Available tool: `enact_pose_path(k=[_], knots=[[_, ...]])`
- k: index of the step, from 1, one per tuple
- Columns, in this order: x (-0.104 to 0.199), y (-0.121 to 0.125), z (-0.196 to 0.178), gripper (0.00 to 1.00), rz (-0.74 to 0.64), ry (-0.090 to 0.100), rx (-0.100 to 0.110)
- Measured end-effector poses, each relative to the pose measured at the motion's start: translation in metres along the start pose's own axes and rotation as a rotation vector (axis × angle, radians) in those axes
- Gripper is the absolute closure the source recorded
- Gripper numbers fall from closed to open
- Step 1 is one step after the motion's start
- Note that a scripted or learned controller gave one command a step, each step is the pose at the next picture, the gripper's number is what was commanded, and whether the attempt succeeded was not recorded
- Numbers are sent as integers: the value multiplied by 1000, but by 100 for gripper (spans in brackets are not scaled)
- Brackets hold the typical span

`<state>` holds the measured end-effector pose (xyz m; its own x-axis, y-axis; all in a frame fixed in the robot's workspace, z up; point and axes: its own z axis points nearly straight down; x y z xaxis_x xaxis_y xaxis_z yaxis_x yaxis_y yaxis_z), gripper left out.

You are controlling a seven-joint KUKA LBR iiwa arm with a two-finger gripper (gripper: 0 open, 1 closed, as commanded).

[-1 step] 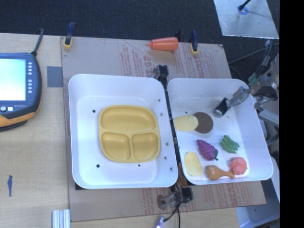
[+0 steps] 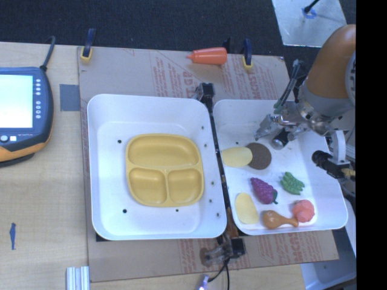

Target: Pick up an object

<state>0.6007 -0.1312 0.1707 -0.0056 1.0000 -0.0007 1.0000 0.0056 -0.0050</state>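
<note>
The right bin (image 2: 237,116) holds several toy foods: a pale yellow piece (image 2: 236,156) next to a brown round disc (image 2: 260,156), purple grapes (image 2: 263,190), a green leafy piece (image 2: 292,183), a pale yellow oval (image 2: 245,208), a tan drumstick (image 2: 278,220) and a pink-red fruit (image 2: 304,210). My gripper (image 2: 272,128) hangs over the bin's upper middle, just above and right of the brown disc. Nothing shows between its fingers. Whether they are spread or closed is unclear from this angle.
The left bin (image 2: 103,162) carries a yellow divided tray (image 2: 164,168). An orange toy carrot (image 2: 208,55) lies on the cardboard behind the bins. A teach pendant (image 2: 21,110) rests at the far left of the bench.
</note>
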Motion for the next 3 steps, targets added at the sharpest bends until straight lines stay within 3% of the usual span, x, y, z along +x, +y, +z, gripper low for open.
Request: enact_pose_path(k=[1,2,3], knots=[[12,-51,80,0,1,1,1],[39,-27,79,0,-1,0,-2],[30,-95,80,0,0,1,0]])
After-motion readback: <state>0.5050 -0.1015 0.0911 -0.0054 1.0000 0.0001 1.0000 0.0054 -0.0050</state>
